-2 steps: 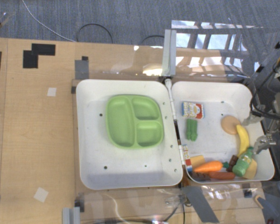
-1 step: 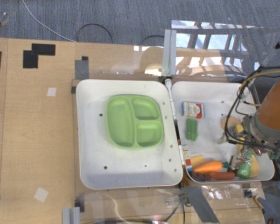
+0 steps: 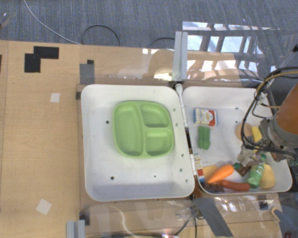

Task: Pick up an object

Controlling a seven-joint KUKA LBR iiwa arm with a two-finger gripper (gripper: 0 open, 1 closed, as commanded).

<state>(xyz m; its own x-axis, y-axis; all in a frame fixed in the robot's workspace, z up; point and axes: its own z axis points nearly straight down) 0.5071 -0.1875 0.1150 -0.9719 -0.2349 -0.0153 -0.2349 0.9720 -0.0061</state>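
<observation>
Two shallow white plastic bins sit side by side on the pale wooden bench (image 3: 35, 157). The left bin (image 3: 97, 182) holds a light green plastic plate with three compartments (image 3: 142, 129), lying flat near the middle. The right bin (image 3: 228, 100) carries a scatter of toy food. A small white carton with red and blue print (image 3: 205, 116) lies toward the far left part, and just nearer the camera from it is a dark green ridged vegetable piece (image 3: 204, 137). Along the near edge lie an orange plastic carrot (image 3: 220, 173), a reddish-brown sausage-shaped piece (image 3: 235, 185) just beside it, a small green bottle (image 3: 256, 175) tilted on its side, and a pale yellow rounded piece (image 3: 268, 177) touching the bottle's right side. A yellow item (image 3: 257, 133) shows near the right wall, partly behind black cables. The grey arm with its orange band (image 3: 293, 114) comes in from the right, and the gripper (image 3: 250, 158) hangs low over the near right part of this bin, directly above the green bottle and close to the carrot's tip. Whether it is wide or narrow cannot be told, as the wrist and cables hide it.
</observation>
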